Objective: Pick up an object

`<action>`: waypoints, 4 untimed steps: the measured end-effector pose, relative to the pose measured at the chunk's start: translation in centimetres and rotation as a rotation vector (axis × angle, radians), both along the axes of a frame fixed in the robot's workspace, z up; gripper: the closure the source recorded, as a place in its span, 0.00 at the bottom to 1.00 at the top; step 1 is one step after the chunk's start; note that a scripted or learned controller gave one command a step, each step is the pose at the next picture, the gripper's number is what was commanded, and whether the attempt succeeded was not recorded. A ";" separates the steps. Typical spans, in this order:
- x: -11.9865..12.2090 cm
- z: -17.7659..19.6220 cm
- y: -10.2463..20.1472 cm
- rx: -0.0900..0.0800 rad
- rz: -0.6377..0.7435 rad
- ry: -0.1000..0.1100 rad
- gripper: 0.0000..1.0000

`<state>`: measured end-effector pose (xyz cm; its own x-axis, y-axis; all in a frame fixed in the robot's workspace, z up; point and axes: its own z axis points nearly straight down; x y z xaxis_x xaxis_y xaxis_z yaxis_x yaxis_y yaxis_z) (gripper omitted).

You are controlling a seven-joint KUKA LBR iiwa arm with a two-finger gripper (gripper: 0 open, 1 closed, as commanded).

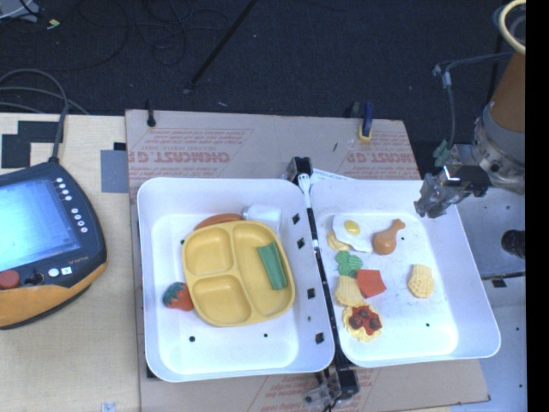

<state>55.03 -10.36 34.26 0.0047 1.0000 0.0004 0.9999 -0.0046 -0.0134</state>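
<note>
a small pizza (363, 321) is lying nearest in the right bin (467, 316), a drumstick (388, 236) sitting farther back. the gripper (431, 197) is hovering over that bin's far right corner, nothing showing between its fingers.

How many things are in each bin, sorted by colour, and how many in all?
Left bin:
Yellow: 1, tray
Green: 1, block in the tray
Red: 1, strawberry
White: 1, piece

Right bin:
White-yellow: 1, egg
Brown: 1, drumstick
Green: 1, leaf
Red: 1, block
Yellow: 4, corn, cracker, pizza, banana

Total: 12
</note>
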 end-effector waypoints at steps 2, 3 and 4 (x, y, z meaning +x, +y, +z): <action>0.2 -7.6 7.0 0.003 0.012 -0.010 1.00; -6.4 -1.3 5.5 0.000 0.002 -0.011 1.00; -6.9 5.2 14.0 0.001 0.014 -0.014 1.00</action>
